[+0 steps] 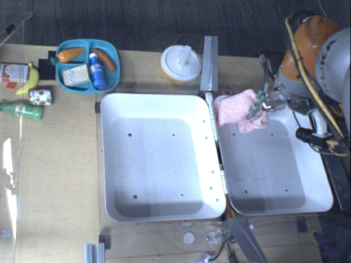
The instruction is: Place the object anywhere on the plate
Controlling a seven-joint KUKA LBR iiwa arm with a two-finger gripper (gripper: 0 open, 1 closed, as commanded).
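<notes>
Two bins: a pair of shallow white bins is set side by side on the bench, their inner rims touching along a dark seam.
Bench [55,174]: a pale wooden surface is seen under and to the left of the bins.
Left bin [159,106]: the larger of the two is seen, with a few small dark holes dotted over its floor.
Right bin [307,201]: the pink cloth is held in its far left corner.
Arm [323,48]: a grey arm with an orange band is reached in from the right, with black and yellow cables draped along it.
Divided plate [112,64]: a blue compartmented plate is placed on the bench beyond the left bin's far left corner; an orange carrot, a sausage, a blue bottle and a patterned item are held in its sections.
Pink cloth [236,109]: the crumpled cloth is lying in the right bin, against the left wall, well apart from the plate.
Cup [181,63]: a white-lidded yellow cup is stood beyond the bins.
Gripper [259,109]: it is lowered onto the cloth's right edge; how far the jaws are parted cannot be told.
Small toys: a banana [30,80], a can [40,97] and a green bottle [21,110] are laid near the left edge.
</notes>
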